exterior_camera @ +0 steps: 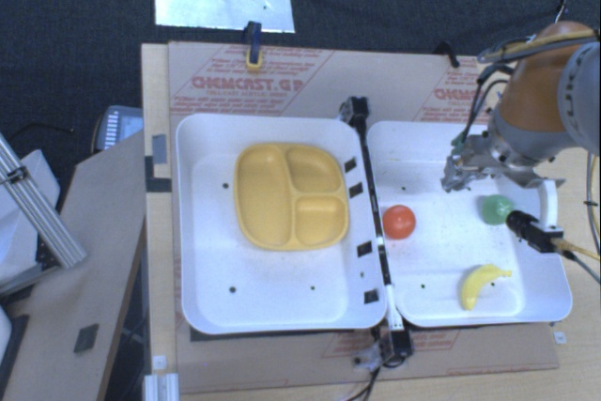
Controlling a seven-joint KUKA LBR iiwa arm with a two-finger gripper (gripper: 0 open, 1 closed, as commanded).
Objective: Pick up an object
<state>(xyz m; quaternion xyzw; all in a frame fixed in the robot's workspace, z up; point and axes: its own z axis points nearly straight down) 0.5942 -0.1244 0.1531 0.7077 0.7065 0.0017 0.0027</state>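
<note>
I see my end effector (pixel 457 176) low in the right bin (pixel 423 310); whether it is open I cannot tell. The green ball (pixel 496 208) lies just beside it, the orange ball (pixel 399 222) and banana (pixel 483 284) apart.

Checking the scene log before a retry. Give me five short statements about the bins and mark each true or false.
1. The yellow tray lies in the left bin. True.
2. The banana lies on the tray. False: it lies in the right bin.
3. The tomato sits near the divider between the bins. True.
4. The gripper hangs over the left bin. False: over the right bin.
5. The green ball is in the right bin. True.
</note>
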